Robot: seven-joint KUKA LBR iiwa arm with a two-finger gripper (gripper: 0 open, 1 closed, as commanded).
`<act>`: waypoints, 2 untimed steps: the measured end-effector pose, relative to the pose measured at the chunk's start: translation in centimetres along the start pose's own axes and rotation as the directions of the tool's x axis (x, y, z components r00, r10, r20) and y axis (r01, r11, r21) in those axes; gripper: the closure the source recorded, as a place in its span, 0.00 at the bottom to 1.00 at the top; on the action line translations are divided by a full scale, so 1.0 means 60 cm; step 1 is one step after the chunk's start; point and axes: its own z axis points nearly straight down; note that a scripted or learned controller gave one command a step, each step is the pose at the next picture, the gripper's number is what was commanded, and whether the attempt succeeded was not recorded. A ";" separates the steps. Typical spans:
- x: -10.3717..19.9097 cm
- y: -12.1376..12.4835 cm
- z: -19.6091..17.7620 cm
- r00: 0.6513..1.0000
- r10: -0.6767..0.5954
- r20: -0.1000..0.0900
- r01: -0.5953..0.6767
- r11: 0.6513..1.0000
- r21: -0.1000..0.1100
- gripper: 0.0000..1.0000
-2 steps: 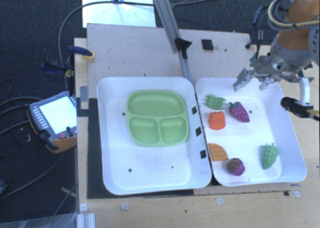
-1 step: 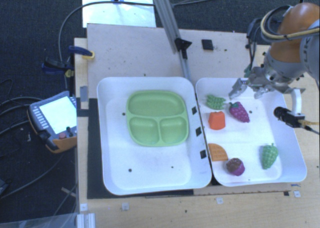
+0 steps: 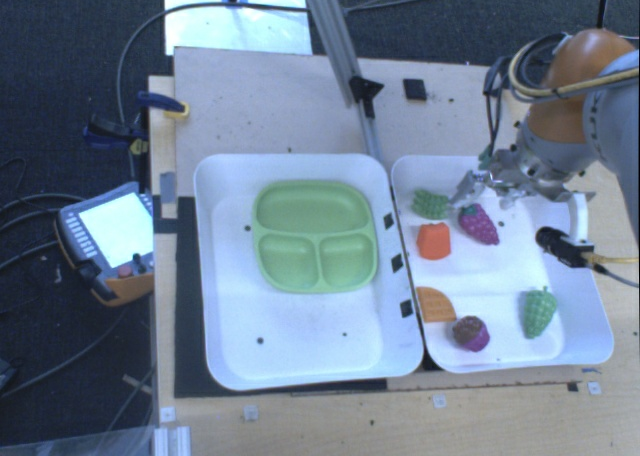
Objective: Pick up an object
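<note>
Toys crowd the right bin (image 3: 590,339) on the table (image 3: 280,94): at its near edge lie a round maroon fruit (image 3: 471,332), an orange wedge (image 3: 435,303) and a green cone-shaped piece (image 3: 538,312), scattered loose as pick targets. The left bin (image 3: 225,344) carries a green divided plate (image 3: 315,236). Farther back sit an orange block (image 3: 433,241), a green leafy piece (image 3: 430,205) and a purple grape bunch (image 3: 479,224), its long axis running from upper left to lower right. The pincer (image 3: 482,187), fingers spread and holding nothing, hangs just above the grapes, judged the likely target.
</note>
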 end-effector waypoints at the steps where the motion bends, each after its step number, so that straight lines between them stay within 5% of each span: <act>1: 0.000 0.001 0.085 1.000 0.000 0.000 0.000 1.000 -0.001 0.00; 2: 0.000 0.003 0.063 1.000 0.000 0.001 0.000 1.000 -0.006 1.00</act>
